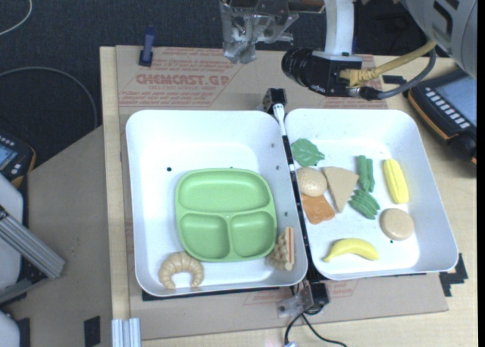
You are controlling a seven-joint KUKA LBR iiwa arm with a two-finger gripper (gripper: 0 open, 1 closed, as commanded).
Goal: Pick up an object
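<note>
The gripper (244,44) hangs beyond the bins' far edge (finger spacing unclear, nothing visibly held); the toy leaf (306,151) lies nearest, inside the right bin's (424,152) far-left corner.

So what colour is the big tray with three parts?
Light green: the divided tray in the left bin, seen in the camera view.

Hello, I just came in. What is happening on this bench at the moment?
A robot arm is set to pick up one object from two white bins. Its end effector hangs above the bench, behind the left bin, and holds nothing. The left bin has a green divided plate, a croissant and a waffle piece. The right bin has toy foods, including a banana and a corn cob.
</note>
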